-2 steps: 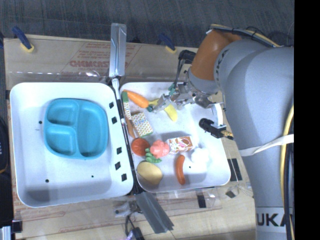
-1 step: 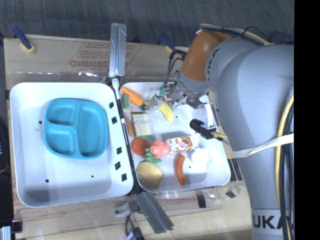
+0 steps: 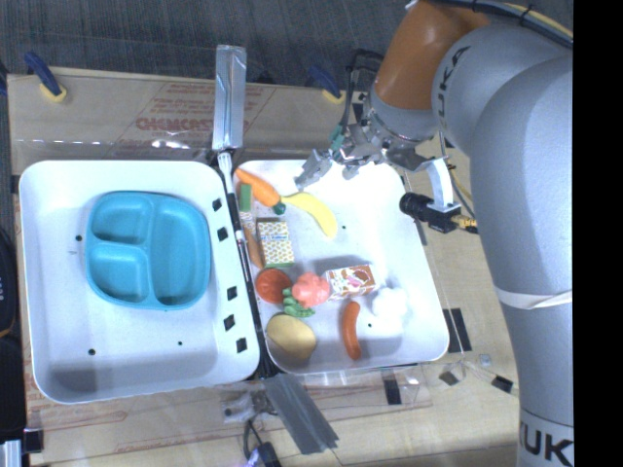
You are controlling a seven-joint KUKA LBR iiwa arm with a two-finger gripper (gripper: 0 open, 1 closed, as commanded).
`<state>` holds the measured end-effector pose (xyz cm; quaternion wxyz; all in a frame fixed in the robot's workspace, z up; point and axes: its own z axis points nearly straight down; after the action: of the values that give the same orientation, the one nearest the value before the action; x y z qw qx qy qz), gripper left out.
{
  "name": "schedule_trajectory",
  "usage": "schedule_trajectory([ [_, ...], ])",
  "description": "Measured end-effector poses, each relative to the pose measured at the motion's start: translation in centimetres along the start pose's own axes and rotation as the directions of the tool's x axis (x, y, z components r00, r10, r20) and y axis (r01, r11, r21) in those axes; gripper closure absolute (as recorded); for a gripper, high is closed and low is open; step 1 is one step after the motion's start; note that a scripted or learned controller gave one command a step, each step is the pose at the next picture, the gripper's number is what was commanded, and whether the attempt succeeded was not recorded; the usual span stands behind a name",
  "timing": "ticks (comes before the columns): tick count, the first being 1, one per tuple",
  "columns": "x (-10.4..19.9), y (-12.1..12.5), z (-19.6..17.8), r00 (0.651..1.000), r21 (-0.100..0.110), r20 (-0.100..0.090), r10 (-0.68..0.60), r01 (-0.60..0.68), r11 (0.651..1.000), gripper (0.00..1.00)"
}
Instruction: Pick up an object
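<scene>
Blue divided tray (image 3: 149,249) in left white bin (image 3: 39,261), cardboard sheet (image 3: 127,115) behind

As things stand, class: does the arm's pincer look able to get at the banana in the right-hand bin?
Probably yes. The pincer hangs over the far part of the right bin, and the banana lies just beside it with its top bare. The carrot sits close by, but nothing covers the banana.

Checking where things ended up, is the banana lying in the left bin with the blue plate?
No, the banana lies in the right bin among the other toy food, while the blue plate sits in the left bin.
</scene>
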<state>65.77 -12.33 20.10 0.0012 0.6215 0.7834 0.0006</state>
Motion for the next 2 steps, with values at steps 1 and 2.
schedule_trajectory([
  [1,-2.5,-1.9,10.9,1.0,0.004,-0.001,-0.002,0.002,1.0,0.0],
  [2,-2.4,-1.8,9.9,1.0,0.005,-0.001,-0.006,0.006,1.0,1.0],
])
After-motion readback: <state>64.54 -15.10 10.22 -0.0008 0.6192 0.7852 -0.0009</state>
